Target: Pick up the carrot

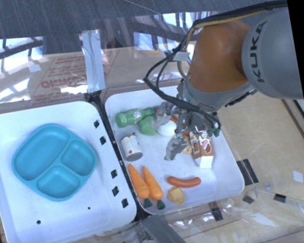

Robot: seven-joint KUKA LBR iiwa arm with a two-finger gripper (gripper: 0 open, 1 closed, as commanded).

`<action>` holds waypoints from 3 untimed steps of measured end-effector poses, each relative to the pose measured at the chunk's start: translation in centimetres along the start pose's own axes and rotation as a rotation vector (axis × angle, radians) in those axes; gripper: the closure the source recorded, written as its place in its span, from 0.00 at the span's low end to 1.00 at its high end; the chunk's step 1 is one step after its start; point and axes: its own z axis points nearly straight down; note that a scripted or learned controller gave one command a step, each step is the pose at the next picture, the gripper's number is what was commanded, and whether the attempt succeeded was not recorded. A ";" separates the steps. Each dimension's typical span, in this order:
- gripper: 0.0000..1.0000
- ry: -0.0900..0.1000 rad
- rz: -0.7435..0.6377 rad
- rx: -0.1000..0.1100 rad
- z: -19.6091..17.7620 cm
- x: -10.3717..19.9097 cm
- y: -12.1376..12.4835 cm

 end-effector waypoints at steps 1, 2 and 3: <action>0.00 -0.021 0.082 0.000 9.3 5.2 1.9; 0.00 -0.037 -0.387 0.011 9.7 5.4 2.2; 0.00 -0.033 -0.512 0.016 9.8 5.3 1.8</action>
